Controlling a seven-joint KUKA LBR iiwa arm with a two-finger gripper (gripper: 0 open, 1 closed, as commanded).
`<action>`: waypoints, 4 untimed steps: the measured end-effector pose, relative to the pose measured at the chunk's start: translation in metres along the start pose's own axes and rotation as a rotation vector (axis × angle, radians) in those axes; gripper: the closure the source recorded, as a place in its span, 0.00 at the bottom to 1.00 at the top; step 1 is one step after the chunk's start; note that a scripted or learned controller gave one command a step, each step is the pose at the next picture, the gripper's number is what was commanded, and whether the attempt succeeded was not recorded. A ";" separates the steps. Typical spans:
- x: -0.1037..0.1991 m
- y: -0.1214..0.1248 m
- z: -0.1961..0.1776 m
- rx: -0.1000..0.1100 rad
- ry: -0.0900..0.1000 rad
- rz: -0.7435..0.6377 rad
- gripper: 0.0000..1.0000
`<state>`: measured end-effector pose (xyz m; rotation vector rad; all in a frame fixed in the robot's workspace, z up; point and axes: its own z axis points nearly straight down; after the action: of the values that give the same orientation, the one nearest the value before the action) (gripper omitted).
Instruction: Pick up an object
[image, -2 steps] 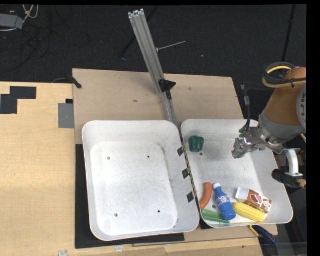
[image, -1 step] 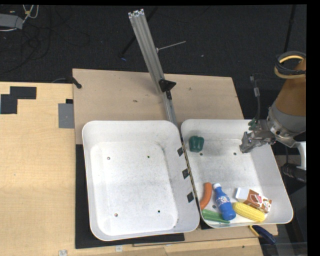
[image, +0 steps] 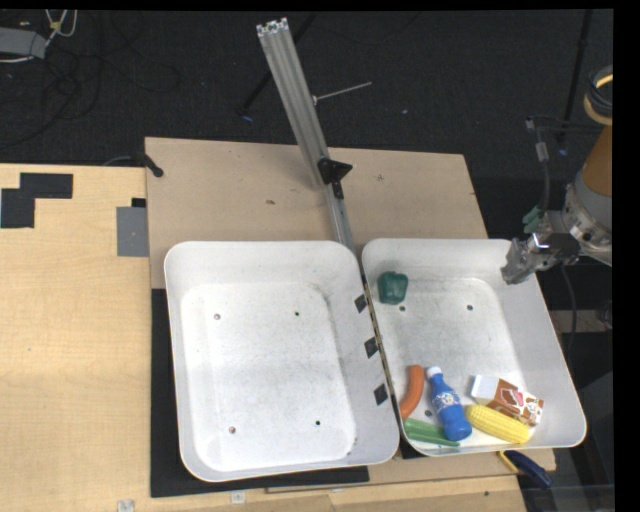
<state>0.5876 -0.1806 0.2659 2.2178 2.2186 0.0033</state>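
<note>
- Two shallow white bins sit side by side on a bench: the left bin (image: 265, 360) fills the centre of the frame, and the right bin (image: 470, 320) lies toward the lower right.
- The arm (image: 600, 170) reaches in at the right edge of the frame, its gripper (image: 520, 262) hovering over the right bin's upper right corner; whether it is open or closed cannot be made out, and nothing is seen in its grasp.
- A cluster of things lies in the right bin's lower part: a blue bottle (image: 447, 403), a corn cob (image: 499, 423), an orange carrot (image: 412, 390), a green pod (image: 430, 433), a brown packet (image: 517, 401) and a small white block (image: 484, 387).
- A green lump (image: 392, 288) sits alone near the right bin's upper left corner.
- The pick appears to be at the approach step; the next move calls for travelling over one target and descending.
</note>
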 end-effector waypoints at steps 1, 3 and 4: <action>0.043 0.008 0.000 0.006 0.003 -0.004 1.00; 0.145 0.021 0.014 0.008 0.004 -0.003 1.00; 0.195 0.042 0.012 0.006 0.003 -0.003 1.00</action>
<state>0.6299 0.0144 0.2535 2.2185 2.2268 0.0006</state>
